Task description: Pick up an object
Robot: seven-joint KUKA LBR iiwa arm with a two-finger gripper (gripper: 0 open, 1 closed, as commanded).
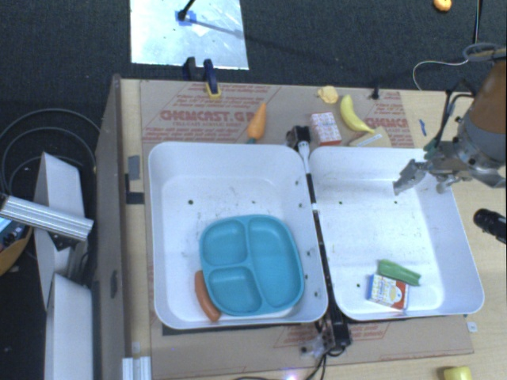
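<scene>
Green wrapper (398, 271) and small carton (387, 292) lie well below the tool (413, 176) in the right bin (467, 244); its grip state I cannot tell.

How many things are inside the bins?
4. A blue plate and an orange hot dog lie in the left bin. A green thing and a small box lie in the right bin.
</scene>
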